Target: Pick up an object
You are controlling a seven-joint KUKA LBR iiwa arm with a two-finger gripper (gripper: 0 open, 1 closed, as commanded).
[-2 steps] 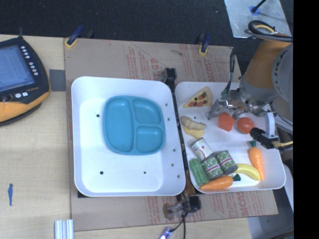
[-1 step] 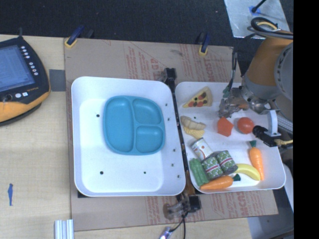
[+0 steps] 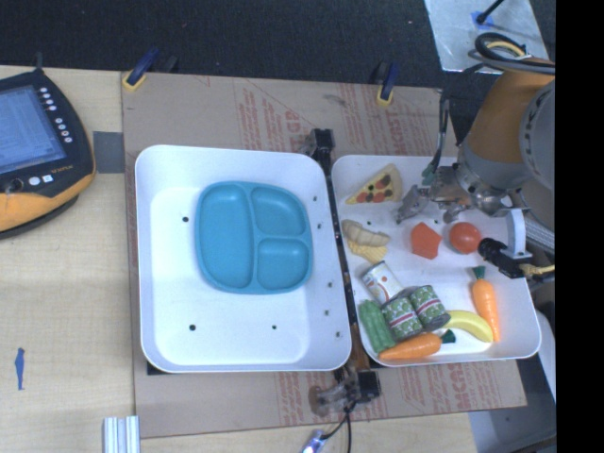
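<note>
The gripper [image 3: 427, 203] is seen low in the right bin [image 3: 522, 347], just above the orange block [image 3: 426, 241]. Its fingers seem parted, with nothing held between them.

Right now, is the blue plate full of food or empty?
Empty. The blue plate lies in the left bin with all three compartments bare; the toy food sits in the right bin.

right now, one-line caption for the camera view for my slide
KUKA arm's hand hovers over the right bin of toy food near a pizza slice; blue divided plate sits in the left bin.
</note>
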